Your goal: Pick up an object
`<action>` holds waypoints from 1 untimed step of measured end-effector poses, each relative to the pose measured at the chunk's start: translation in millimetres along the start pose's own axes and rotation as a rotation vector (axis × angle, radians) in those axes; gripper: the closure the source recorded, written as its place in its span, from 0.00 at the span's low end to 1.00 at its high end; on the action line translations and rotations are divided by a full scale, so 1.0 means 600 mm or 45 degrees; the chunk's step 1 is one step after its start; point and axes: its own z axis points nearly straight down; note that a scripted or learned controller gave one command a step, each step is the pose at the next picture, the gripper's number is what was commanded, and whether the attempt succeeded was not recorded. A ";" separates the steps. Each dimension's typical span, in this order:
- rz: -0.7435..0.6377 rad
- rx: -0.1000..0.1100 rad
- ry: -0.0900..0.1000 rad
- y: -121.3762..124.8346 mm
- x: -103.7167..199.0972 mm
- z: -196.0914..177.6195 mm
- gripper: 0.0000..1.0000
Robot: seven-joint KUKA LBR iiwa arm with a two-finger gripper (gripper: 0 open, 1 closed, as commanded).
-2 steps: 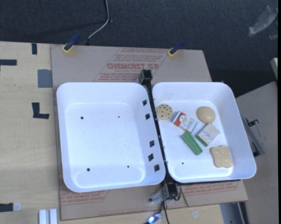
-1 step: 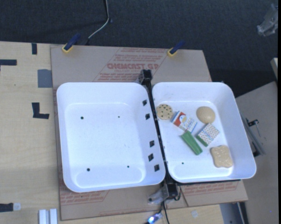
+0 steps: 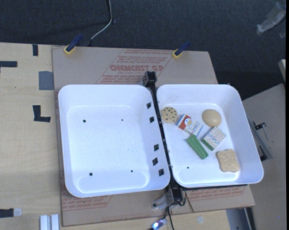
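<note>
Two white bins sit side by side on the bench (image 3: 19, 128). The right bin (image 3: 230, 97) has the things to pick: a round cookie (image 3: 169, 114), a green block (image 3: 197, 146), a tan bun (image 3: 211, 117). They lie apart, easy to grab. I cannot tell how the pincer stands.

Bins (image 3: 67, 99): smooth white plastic, slight gloss. Board (image 3: 134, 66) under them: matt brown cardboard w/ red print.

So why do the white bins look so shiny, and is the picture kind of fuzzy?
In the camera view, strong light washes out the left bin and right bin, so their floors show little shading; the whole picture is soft, so print on the small box is unreadable, and the top background is dark.
</note>
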 end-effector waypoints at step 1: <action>-0.002 -0.002 -0.002 0.001 0.002 -0.017 1.00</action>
